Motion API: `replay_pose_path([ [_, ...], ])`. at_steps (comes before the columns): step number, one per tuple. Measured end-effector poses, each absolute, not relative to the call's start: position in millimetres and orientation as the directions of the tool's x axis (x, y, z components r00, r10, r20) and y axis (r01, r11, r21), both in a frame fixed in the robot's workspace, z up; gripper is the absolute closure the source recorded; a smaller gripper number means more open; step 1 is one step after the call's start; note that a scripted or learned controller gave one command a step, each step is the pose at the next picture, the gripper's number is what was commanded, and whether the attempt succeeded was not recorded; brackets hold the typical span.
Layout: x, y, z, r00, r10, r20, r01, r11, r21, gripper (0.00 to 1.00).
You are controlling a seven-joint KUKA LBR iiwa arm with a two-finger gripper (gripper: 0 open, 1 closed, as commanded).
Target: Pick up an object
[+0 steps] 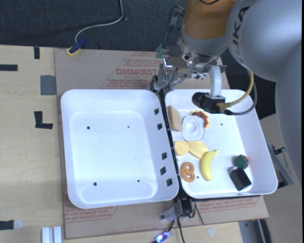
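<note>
1. Two white bins sit side by side on the bench: the left bin (111, 146) and the right bin (243, 135), which holds all the objects.
2. From the right comes the grey arm (273, 29), its orange band (205, 9) above the wrist, hanging over the far edge of the right bin.
3. Below the wrist, the gripper (164, 80) sits near the far end of the divide between the bins; from here I cannot tell how it is set, nor whether it holds anything.
4. On the near side of the gripper, along the right bin's left half, lie a tan wedge (175, 118), a white cup (192, 128), two yellow pieces (191, 148), a pretzel (187, 171) and a banana (207, 164).
5. Well apart from the gripper, in the right bin's near right corner, are a green ball (240, 161) and a black block (240, 178), close together.
6. Nothing in that bin touches the gripper.
</note>
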State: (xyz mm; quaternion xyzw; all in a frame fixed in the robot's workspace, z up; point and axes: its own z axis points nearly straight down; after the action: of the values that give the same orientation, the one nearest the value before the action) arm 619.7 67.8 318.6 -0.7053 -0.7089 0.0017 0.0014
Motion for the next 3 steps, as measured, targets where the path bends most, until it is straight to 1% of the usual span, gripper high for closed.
replay_pose_path([
  [1,557.0,-45,338,0.012,1.0,-0.004,1.0,-0.012,-0.001,1.0],
  [2,541.9,-3,267,-0.002,1.0,0.001,1.0,0.002,-0.009,1.0],
  [3,622.0,39,294,-0.006,1.0,0.001,1.0,0.006,0.006,1.0],
])
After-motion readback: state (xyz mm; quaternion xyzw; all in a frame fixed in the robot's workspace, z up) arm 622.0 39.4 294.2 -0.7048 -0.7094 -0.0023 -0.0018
